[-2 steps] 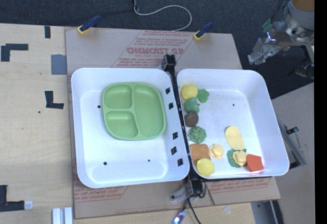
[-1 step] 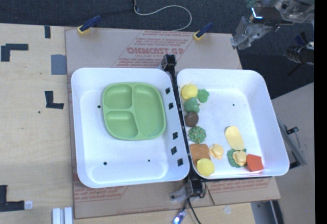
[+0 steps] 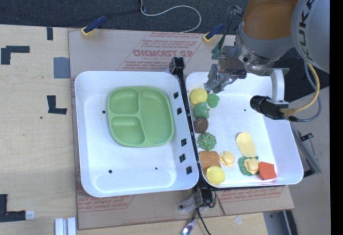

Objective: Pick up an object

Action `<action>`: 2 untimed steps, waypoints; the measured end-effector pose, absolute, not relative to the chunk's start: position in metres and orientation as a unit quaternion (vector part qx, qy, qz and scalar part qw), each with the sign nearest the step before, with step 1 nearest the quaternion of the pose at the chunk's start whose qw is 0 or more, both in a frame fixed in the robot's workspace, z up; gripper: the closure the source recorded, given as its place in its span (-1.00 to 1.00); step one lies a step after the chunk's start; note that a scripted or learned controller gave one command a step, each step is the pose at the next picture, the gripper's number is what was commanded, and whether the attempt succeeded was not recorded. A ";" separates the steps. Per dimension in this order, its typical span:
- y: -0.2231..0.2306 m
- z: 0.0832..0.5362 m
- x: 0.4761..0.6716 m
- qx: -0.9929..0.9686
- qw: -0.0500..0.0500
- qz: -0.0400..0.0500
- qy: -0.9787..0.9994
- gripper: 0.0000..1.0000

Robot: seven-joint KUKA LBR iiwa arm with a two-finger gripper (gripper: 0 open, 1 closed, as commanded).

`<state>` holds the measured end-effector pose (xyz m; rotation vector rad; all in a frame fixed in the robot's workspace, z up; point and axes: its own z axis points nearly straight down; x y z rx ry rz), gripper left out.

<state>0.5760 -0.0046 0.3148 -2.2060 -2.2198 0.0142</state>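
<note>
Hovering over the right white bin (image 3: 278, 137), the gripper (image 3: 213, 85) (finger state impossible to tell) sits just beside a round yellow toy fruit (image 3: 198, 95) near the bin's left wall.

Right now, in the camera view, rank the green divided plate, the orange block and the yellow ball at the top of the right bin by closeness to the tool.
1. Yellow ball, just left of the tool.
2. Green divided plate, left bin.
3. Orange block, right bin's near corner.
</note>
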 end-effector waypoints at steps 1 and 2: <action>0.051 0.324 0.566 -0.705 0.001 0.000 -0.710 1.00; 0.092 0.337 0.545 -0.705 0.001 0.000 -0.709 1.00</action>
